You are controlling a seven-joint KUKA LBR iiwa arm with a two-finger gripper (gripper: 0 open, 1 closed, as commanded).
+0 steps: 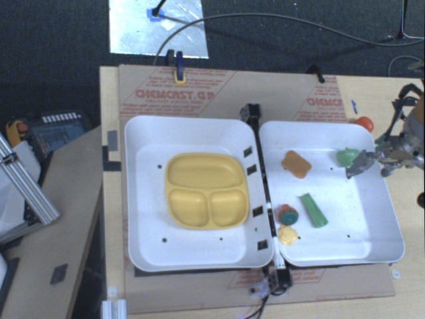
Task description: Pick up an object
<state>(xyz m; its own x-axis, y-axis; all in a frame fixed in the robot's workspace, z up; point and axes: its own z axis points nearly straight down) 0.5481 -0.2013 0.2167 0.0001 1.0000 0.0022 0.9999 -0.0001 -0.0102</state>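
Two shallow white bins sit side by side on the bench, the left bin (143,178) at about nine o'clock from the centre and the right bin (372,224) at about three o'clock. A yellow three-compartment tray (206,190) lies flat in the middle of the left bin. In the right bin, an orange lump (296,163) rests toward eleven o'clock, a green block (313,210) lies tilted near the bin's middle, and just at its eight o'clock side a small red and teal piece (287,214) touches a pale yellow piece (287,234) below it. A small green object (347,156) sits near the bin's upper right rim, at about one o'clock. The gripper (362,163) reaches in from the three o'clock edge, its grey fingertip (355,167) just beside that green object on its lower right; whether the fingers are apart or together I cannot tell, and nothing is visibly held between them. An orange ball (363,122) lies outside the bin at its upper right corner
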